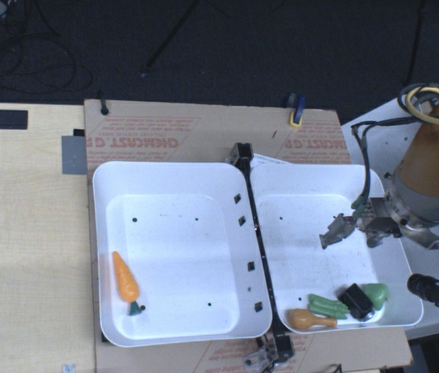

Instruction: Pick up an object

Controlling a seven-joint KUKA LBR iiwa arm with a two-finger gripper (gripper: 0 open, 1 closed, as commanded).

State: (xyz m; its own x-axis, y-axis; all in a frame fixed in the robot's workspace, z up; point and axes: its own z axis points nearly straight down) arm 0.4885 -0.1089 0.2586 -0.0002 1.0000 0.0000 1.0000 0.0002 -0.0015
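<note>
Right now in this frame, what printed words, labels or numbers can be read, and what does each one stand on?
"CHEMCAST GP": red print on the brown cardboard sheet behind the left bin, mirrored or upside down, so the reading is uncertain.
A second red print of the same kind behind the right bin: cut off, not readable.
Red print on the cardboard's front edge: too partial to read.
Nothing readable on the bins or the objects in them.

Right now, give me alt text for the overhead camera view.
The gripper hangs over the right bin, above a black block, green pieces and a tan gourd. A toy carrot lies in the left bin.
</note>
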